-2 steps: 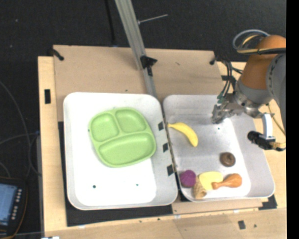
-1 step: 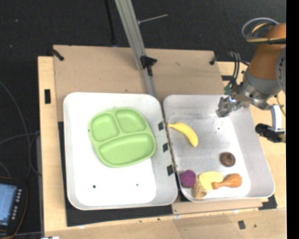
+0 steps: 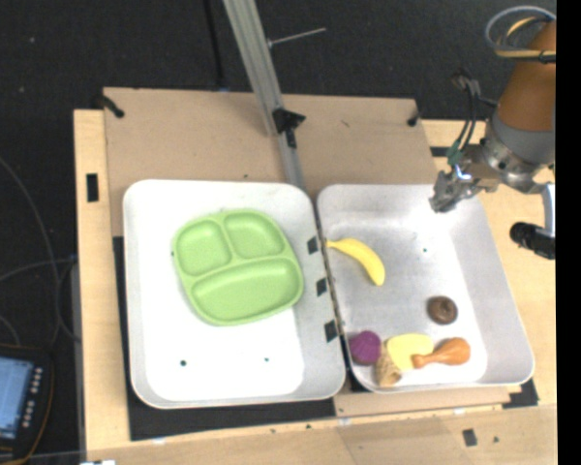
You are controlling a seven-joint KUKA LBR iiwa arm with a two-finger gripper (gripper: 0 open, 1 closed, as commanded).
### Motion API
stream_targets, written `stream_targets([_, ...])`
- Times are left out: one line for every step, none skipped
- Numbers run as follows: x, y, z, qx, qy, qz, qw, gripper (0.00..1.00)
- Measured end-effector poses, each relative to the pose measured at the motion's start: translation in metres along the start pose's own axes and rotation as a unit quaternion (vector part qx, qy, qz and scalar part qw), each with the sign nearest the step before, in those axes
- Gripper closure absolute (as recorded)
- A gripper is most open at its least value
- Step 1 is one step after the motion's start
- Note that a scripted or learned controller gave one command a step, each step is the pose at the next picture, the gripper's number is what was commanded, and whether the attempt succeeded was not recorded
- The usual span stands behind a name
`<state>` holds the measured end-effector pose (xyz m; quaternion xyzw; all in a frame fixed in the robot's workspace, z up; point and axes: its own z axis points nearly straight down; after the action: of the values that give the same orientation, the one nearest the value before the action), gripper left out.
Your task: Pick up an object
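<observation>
we see the right bin holding the banana mid-floor, toys crowded at its near edge, our gripper above the far corner, its state untellable, so we risk closing on nothing.

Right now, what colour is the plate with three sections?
Light green. The plate lies in the left white bin, seen in the camera view.
</observation>
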<state>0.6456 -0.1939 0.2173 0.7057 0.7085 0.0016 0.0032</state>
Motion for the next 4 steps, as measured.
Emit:
stream_targets([-0.001,0.001,-0.019,0.001,0.000,-0.001,1.0000,1.00])
stream_targets([0.047,-0.006,-0.010,0.004,0.001,-0.001,1.0000,1.00])
stream_targets([0.108,-0.018,-0.018,0.003,0.002,-0.002,1.0000,1.00])
stream_targets([0.169,-0.026,-0.028,0.003,0.002,-0.002,1.0000,1.00])
